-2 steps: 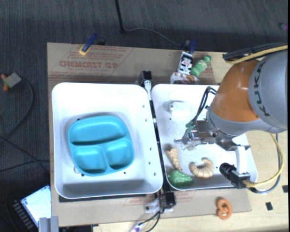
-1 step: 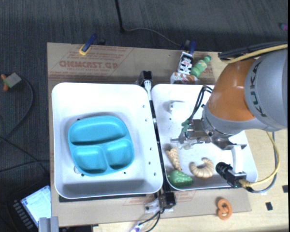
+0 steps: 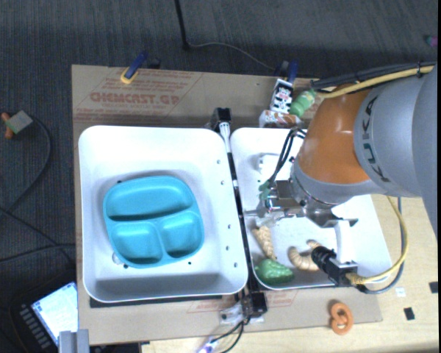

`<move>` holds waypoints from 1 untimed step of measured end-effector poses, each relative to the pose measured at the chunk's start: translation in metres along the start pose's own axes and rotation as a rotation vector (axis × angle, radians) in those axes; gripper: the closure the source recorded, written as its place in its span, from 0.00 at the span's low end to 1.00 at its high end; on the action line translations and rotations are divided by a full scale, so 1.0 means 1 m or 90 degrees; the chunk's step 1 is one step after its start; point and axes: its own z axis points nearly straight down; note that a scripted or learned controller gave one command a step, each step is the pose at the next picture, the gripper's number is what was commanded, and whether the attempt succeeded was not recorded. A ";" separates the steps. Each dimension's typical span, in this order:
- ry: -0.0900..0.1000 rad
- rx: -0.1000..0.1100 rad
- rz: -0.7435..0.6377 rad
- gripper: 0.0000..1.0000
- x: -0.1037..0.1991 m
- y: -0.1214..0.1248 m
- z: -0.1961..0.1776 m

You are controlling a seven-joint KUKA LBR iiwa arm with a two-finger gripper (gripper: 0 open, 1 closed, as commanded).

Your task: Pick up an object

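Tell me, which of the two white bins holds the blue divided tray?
The left bin: the blue tray lies in its middle. The right bin, under the arm, holds small toy-like items instead.

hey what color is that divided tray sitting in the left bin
Light blue, turquoise-like. The divided tray lies in the left bin, seen plainly in the camera view.

- One fixed camera above the bench [image 3: 132, 87], looking down at a slant.
- Frames both white bins [image 3: 88, 219]; arm [image 3: 367, 138] enters from right.
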 end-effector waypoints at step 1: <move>0.000 0.002 0.000 1.00 0.047 -0.001 0.023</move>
